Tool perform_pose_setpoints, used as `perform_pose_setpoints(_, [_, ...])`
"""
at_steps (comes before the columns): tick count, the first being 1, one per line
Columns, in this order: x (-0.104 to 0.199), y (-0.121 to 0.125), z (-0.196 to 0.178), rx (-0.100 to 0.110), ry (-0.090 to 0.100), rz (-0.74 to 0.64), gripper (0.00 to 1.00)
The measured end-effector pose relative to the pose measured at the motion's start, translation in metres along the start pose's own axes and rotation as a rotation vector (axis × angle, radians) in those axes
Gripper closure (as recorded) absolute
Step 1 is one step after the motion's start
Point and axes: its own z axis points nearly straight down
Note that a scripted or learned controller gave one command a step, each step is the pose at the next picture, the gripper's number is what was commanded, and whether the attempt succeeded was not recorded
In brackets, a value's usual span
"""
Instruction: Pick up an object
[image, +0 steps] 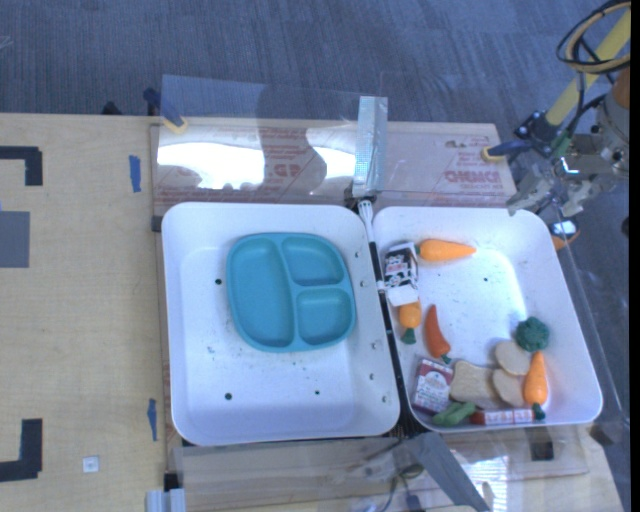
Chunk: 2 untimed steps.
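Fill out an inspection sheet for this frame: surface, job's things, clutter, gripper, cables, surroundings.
Surface: wooden bench bearing two white bins, left bin and right bin.
Job's things: in the right bin, toy food: carrot at the far side, second carrot, broccoli, red chili, milk carton, red packet, bread slices.
Clutter: teal divided plate in the left bin.
Gripper: gripper above the right bin's far right corner, carrying nothing visible.
Cables: yellow cable looped at top right.
Surroundings: clear plastic panels behind the bins.
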Motion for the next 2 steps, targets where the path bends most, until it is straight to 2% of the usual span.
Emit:
perform_pose_setpoints(1, [0.061,0.017,0.142,0.01,0.003,-0.102,0.0])
perform_pose_setpoints(2, [0.075,0.014,0.179,-0.006,-0.006,-0.172,0.0])
